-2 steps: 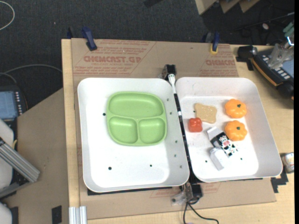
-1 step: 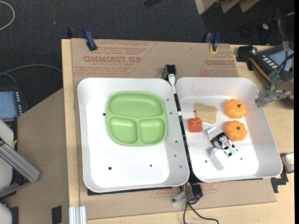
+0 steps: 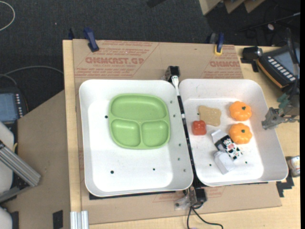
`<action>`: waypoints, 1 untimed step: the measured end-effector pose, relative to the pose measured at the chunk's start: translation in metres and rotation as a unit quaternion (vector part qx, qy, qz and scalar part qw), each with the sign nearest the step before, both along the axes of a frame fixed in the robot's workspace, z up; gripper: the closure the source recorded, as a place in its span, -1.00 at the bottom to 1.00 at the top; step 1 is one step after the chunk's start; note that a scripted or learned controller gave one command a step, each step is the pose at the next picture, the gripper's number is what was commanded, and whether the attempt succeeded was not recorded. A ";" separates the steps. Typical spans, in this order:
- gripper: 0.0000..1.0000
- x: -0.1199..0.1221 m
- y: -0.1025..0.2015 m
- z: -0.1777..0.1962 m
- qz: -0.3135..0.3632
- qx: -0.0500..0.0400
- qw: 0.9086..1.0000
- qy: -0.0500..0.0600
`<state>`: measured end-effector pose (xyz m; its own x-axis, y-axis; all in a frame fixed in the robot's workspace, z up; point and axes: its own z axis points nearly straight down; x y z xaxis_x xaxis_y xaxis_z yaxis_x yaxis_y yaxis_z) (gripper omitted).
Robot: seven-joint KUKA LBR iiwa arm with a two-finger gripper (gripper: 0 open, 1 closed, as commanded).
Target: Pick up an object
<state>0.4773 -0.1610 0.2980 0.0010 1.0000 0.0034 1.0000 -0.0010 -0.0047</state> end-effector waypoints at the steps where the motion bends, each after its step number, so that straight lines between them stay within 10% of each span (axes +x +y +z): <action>1: 1.00 0.051 0.021 0.023 0.003 -0.003 1.000 -0.006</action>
<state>0.5285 -0.1396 0.3212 -0.0047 1.0000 -0.0019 1.0000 0.0047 0.0068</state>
